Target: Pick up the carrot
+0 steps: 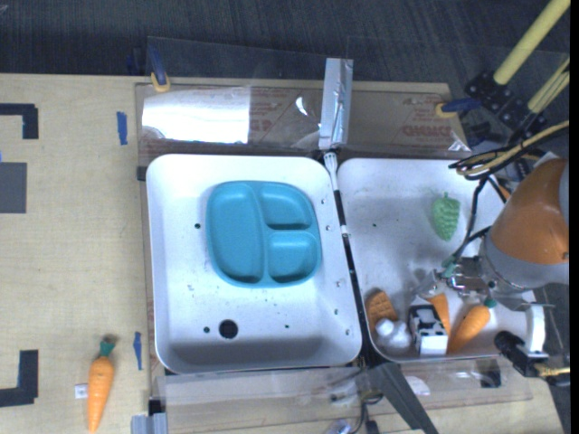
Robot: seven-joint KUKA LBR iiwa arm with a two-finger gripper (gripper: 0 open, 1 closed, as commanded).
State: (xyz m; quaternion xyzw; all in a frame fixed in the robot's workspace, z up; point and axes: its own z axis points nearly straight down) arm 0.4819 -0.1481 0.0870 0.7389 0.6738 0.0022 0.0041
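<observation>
1. I am looking down at a slant on a pale wooden bench (63, 242) that is carrying two shallow white bins side by side.
2. The left bin (172, 269) is holding a blue divided tray (262, 231), which is lying flat near the bin's middle.
3. The right bin (389, 197) is holding several small things. A green leafy toy (444, 215) is lying toward its far right side, well apart from the rest.
4. Along the right bin's near edge a cluster is sitting close together: a brown bread-like piece (381, 306), a white rounded piece (391, 333) just beside it, and a small black and white block (428, 325).
5. The carrot (469, 325) I am after is lying tilted in the right bin's near right corner, orange with its thick end pointing toward the corner. A smaller orange piece (441, 309) is lying just beside it, on its left.
6. The arm (536, 224), grey with an orange band, is reaching in over the right bin's right edge.
7. The claw (463, 280) is hanging just above the carrot and the orange piece. It is too small and cluttered for me to tell how it is set, or whether it is touching anything.
8. A second carrot (99, 380) is lying outside the bins on the bench's near left corner, leaf end pointing away from me.
</observation>
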